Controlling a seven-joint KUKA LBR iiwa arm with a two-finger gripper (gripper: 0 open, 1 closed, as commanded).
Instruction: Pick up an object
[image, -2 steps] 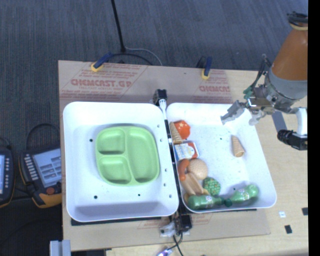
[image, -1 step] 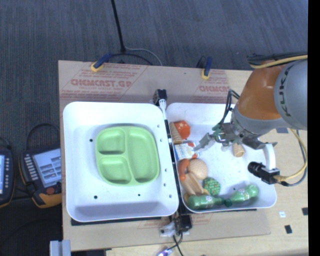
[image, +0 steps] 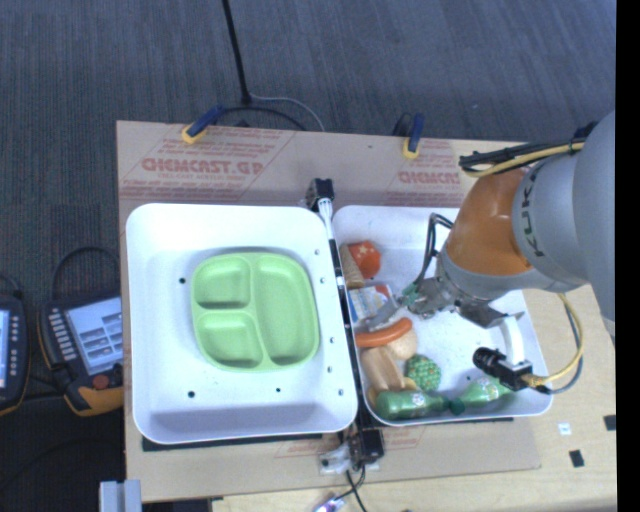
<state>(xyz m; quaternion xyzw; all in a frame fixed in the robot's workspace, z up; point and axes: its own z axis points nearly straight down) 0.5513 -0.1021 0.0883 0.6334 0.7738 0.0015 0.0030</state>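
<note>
Camera view | gripper (image: 392, 316) metal fingers pinching smooth orange sausage (image: 384, 334) | glossy green divided tray (image: 254, 309), left bin (image: 150, 300)

My glossy orange band (image: 487, 228) gleams above smooth white plastic bins (image: 150, 300), one holding a matt green plastic tray (image: 255, 308); beneath them lies rough brown printed cardboard (image: 200, 165), on grey carpet (image: 100, 60).
</note>
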